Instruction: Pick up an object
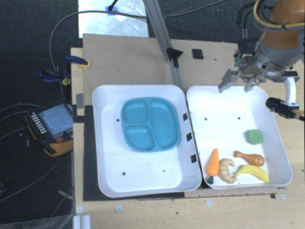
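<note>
Camera view shows us first the table (pixel 124 56), a brown board that carries two white bins side by side. Our arm (pixel 281 18) comes in at the upper right of the frame, grey with an orange part. The left bin (pixel 107 175) holds a blue divided plate (pixel 150 124). The right bin (pixel 228 113) has its upper half bare, and all the small things lie together in its lower right part.

There we see a yellow banana (pixel 252 173), lying almost flat across the frame, with a brown chicken leg (pixel 250 158) just above it. Beside them are a beige curved piece (pixel 227 170) and an orange carrot (pixel 213 162), which stands nearly upright in the frame near the bin's left wall. A small green ball (pixel 255 136) sits apart, closer to the right wall.

Our gripper (pixel 237 81) hangs over the upper edge of the right bin. Its two fingers look spread apart, and we see nothing between them; it touches no object. So every thing to pick lies well apart from it, toward the lower right of the frame. We judge the green ball is the nearest one, and the next move must go down the frame before we close on anything.
</note>
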You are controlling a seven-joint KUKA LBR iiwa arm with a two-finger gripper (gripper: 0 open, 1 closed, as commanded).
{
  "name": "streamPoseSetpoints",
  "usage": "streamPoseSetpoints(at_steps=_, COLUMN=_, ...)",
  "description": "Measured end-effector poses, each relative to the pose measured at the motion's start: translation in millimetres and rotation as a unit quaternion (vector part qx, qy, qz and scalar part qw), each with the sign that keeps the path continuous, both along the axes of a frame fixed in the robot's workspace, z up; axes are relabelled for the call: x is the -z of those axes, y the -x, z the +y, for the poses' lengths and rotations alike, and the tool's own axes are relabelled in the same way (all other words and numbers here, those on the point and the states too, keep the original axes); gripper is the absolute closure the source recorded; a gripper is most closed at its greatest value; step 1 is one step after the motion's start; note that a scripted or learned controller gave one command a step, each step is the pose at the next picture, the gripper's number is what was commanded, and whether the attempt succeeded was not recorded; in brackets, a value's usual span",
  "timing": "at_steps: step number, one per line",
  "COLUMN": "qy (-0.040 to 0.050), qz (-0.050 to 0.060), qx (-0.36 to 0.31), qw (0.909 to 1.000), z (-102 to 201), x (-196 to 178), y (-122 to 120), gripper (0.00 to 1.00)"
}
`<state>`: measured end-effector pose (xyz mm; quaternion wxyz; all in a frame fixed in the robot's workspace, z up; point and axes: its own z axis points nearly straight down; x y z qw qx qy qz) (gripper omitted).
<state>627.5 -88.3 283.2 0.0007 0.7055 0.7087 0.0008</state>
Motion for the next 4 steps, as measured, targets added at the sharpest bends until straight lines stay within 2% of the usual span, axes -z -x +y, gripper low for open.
streamPoseSetpoints(at_steps=3, qy=0.0002, qz=0.003, qx=0.002, qw=1.0000, z=4, x=142, y=16, gripper=0.00)
streamPoseSetpoints(at_steps=4, qy=0.0003, qz=-0.001, qx=0.002, qw=1.0000, z=4, x=128, y=14, gripper=1.00)
